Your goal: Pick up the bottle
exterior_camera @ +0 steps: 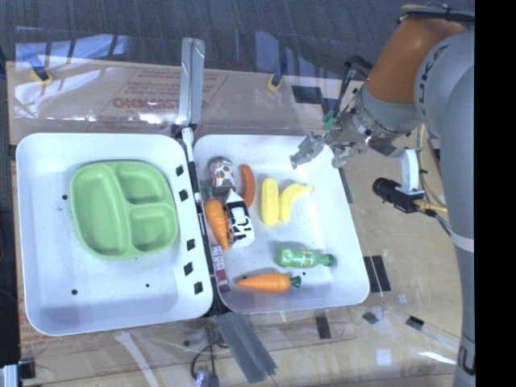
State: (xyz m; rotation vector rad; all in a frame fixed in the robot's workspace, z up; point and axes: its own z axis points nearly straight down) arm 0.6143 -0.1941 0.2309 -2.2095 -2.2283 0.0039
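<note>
- From my seat, the left bin [32, 216] carries a green divided plate [125, 208], which has no part in this job.
- In the right bin [347, 240], along the wall it shares with the left one, I see a small can [221, 172], a carrot [216, 222] and a black-and-white carton [239, 218] bunched together, with a reddish sausage-like piece [247, 185] just beside the can.
- Nearer the middle of that bin lie a corn cob [269, 201] and a banana [293, 197], side by side.
- The bottle [303, 258], green, lies on its side in the front part of the right bin, cap toward the right, with a second carrot [264, 282] just in front of it and apart from it.
- I judge the step in hand to be the approach: nothing is lifted yet.
- The gripper [319, 150] hangs over the back right part of the bin, well apart from the bottle, touching nothing and holding nothing; its fingers look spread apart, though how wide I can't say.
- Next I would want it brought forward over the bottle, turned so the fingers straddle the body across its width, then lowered without nudging the carrot.
</note>
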